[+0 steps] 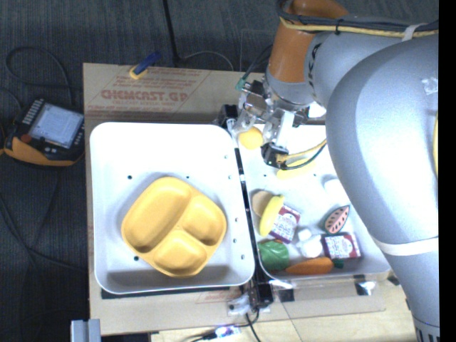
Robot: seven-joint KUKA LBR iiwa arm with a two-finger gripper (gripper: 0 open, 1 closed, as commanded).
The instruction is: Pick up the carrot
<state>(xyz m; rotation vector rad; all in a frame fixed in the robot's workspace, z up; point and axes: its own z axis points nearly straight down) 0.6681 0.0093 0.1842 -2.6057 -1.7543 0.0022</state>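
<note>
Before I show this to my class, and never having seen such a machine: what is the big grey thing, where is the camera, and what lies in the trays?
The big grey shape is a robot arm with an orange band, reaching in from the right. One camera sits above the bench and looks down at a slant. The gripper at the arm's end hangs over the far end of the right bin, near a small yellow piece. Nothing can be seen between its fingers. The left bin holds a yellow divided plate. The right bin holds toy food: the carrot lies at its near edge, beside a green piece and small red packets.
</note>
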